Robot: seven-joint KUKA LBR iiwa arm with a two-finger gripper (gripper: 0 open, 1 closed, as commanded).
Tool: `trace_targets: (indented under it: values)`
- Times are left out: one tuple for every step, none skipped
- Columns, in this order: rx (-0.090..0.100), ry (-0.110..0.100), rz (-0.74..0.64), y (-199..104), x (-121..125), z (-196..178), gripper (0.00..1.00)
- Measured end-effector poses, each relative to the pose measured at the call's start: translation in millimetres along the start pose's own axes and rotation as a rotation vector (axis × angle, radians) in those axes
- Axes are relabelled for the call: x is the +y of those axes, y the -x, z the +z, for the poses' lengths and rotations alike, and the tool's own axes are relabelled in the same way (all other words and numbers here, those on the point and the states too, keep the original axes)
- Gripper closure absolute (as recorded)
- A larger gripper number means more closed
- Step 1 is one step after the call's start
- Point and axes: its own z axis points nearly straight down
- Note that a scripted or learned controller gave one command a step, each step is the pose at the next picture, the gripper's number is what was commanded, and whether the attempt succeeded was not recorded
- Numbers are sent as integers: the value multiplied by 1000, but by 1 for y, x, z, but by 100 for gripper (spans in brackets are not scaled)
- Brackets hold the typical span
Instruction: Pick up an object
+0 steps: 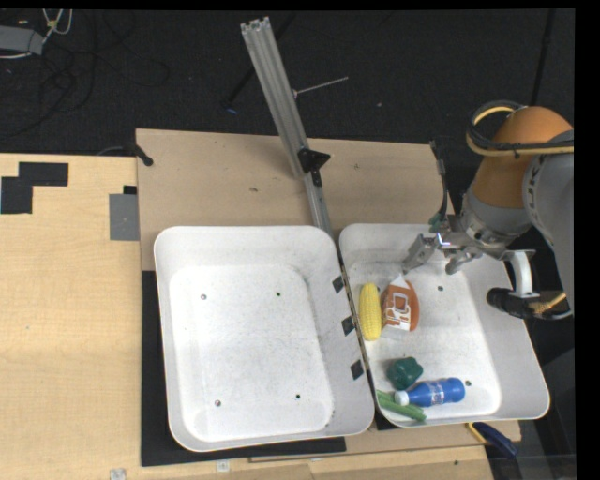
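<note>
Your pincer (439,253) hangs spread and holding nothing over the far end of the right bin (511,370). The orange carton (400,307) lies just nearer, beside the yellow corn (370,311). Lower straight onto the carton's middle, keeping clear of the corn, then close.

1. Left bin (244,337): white, shallow, well to the left of the claw (437,251) and lower in view.
2. Right bin (511,380): white; the claw hangs over its upper part.
3. Rail (281,112): a grey metal bar up and to the left of the claw, slanting down toward the seam between the bins.
4. Clips (348,325): small black pieces along that seam, down and to the left of the claw.
5. Board (216,178): brown, under both bins, reaching past the claw.
6. Tabletop (66,328): pale wood, far left of the claw.
7. Cables (37,28): on dark floor, far up and left.
</note>
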Motion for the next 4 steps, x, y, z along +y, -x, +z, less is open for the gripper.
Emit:
trace_targets:
  values:
    - [-1, 3, -2, -1, 0, 29, 0]
    - [-2, 6, -4, -1, 1, 17, 100]
    - [-2, 13, 3, -4, 11, -37, 100]
    - [-4, 14, 2, 3, 15, -97, 100]
